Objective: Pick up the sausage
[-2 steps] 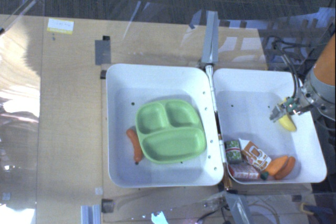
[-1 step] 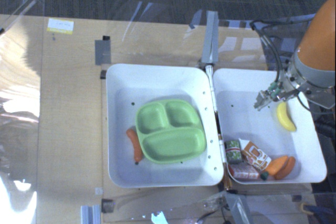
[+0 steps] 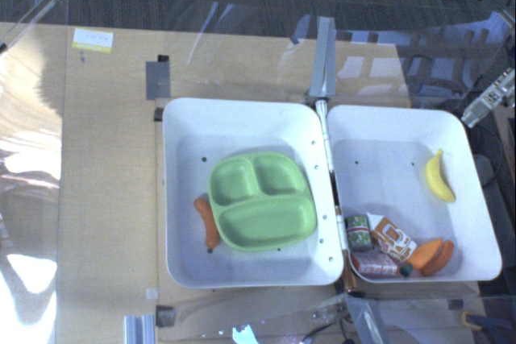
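The sausage [image 3: 207, 222], a short orange-red link, lies on the floor of the left bin [image 3: 181, 173]. It rests against the left edge of a green divided plate [image 3: 262, 201], which may hide part of it. My gripper [image 3: 486, 103] is at the far right, just beyond the back right corner of the right bin [image 3: 476, 173]. That puts it far from the sausage, with nothing seen in it.
The right bin holds a yellow banana [image 3: 439, 176] by its right wall. In its front corner lie an orange carrot [image 3: 431, 256], a small box [image 3: 393, 238], a green can [image 3: 357, 232] and a reddish packet [image 3: 376, 263]. A metal divider [image 3: 322, 68] runs between the bins.
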Robot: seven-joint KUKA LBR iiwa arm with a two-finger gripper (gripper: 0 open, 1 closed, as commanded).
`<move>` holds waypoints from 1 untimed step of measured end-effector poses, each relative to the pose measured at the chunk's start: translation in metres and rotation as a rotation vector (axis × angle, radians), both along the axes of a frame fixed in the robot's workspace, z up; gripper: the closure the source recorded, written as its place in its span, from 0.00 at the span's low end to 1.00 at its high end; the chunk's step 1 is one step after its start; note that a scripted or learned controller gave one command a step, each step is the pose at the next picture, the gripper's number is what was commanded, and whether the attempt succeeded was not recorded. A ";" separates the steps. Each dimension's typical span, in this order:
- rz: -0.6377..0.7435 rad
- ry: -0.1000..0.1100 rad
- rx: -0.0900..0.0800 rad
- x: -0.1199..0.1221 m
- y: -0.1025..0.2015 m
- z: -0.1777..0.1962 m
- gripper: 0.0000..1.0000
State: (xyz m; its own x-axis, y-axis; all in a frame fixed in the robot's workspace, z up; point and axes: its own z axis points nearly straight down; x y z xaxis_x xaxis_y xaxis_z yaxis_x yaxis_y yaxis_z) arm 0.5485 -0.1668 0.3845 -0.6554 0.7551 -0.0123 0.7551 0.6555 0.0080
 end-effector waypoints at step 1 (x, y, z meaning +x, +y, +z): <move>0.007 -0.012 -0.004 0.003 0.001 0.013 1.00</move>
State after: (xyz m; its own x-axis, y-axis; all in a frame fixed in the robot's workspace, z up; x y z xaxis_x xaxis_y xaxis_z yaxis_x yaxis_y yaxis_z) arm 0.5511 -0.1657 0.3974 -0.6602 0.7507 -0.0231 0.7506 0.6606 0.0146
